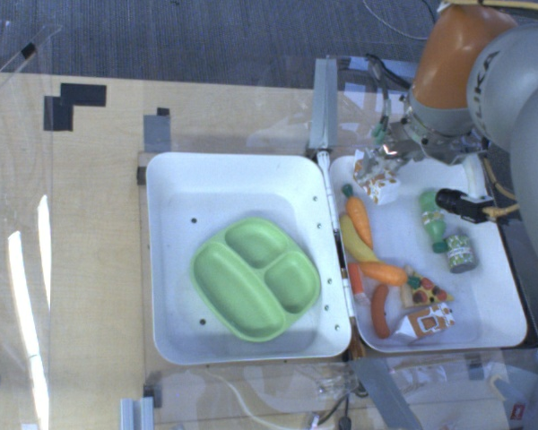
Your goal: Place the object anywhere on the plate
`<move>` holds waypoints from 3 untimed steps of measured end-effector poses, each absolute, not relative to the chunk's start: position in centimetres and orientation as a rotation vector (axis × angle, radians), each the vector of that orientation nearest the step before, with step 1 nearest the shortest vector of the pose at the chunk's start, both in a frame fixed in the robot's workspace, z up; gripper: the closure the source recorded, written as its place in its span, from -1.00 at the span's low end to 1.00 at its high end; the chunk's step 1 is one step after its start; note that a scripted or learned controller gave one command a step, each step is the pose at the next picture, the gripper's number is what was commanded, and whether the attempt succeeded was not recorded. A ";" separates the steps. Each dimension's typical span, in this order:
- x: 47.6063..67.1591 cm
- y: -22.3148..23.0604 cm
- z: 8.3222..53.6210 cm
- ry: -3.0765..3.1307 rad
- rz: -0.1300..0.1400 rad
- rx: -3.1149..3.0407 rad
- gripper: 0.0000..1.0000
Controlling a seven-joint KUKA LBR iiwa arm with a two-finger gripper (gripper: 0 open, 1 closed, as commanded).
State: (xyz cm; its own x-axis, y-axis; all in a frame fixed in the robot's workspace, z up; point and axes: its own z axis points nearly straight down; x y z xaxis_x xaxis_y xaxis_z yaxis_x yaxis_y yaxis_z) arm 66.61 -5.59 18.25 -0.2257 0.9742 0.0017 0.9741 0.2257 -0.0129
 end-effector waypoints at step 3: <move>58.2 0.5 19.0 -2.963 -0.011 -1.087 1.00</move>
